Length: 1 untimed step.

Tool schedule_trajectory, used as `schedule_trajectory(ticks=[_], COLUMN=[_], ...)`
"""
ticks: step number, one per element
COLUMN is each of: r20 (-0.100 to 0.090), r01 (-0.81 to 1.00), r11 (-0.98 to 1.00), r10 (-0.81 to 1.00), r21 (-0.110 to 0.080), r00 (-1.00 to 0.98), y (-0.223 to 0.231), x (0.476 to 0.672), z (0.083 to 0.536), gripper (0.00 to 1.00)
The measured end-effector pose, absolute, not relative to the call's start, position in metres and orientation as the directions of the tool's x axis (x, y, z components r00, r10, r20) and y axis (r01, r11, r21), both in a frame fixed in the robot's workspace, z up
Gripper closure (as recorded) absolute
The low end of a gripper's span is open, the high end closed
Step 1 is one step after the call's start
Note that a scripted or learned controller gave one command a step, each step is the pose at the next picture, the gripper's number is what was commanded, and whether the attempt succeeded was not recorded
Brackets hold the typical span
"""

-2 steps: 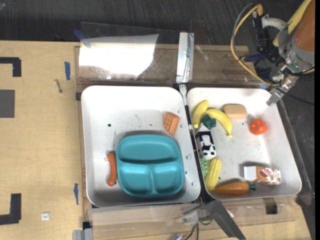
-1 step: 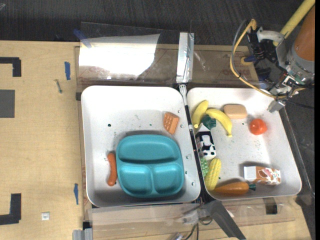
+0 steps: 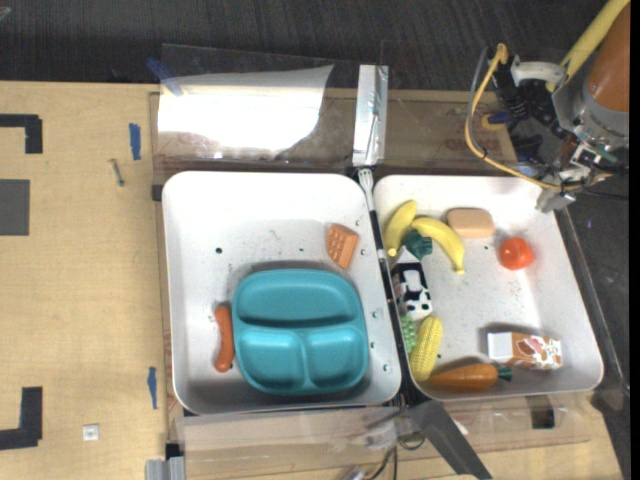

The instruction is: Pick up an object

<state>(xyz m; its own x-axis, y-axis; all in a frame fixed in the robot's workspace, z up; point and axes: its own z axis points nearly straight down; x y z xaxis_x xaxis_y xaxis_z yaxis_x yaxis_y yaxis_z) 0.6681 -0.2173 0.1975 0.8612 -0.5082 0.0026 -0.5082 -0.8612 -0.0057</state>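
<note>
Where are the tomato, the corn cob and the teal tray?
tomato (image 3: 516, 253), camera view, centre of its red body
corn cob (image 3: 427, 343), camera view, middle of its kernels
teal tray (image 3: 297, 303), camera view, ridge between compartments

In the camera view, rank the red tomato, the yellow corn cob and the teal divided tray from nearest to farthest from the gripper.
From the gripper, over the right bin's far right corner:
1. Red tomato, right bin, just below it.
2. Yellow corn cob, right bin's near left.
3. Teal divided tray, left bin.
</note>
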Motion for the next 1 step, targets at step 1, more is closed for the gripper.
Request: schedule_trajectory(ticks=[1], r20=[0.005], r01=[-0.321], r11=[-0.947], r10=[-0.321], r21=[-0.005], r00=[0.947], y=[-0.2206], x=[0.6683], z=[0.2110], gripper=[1.00])
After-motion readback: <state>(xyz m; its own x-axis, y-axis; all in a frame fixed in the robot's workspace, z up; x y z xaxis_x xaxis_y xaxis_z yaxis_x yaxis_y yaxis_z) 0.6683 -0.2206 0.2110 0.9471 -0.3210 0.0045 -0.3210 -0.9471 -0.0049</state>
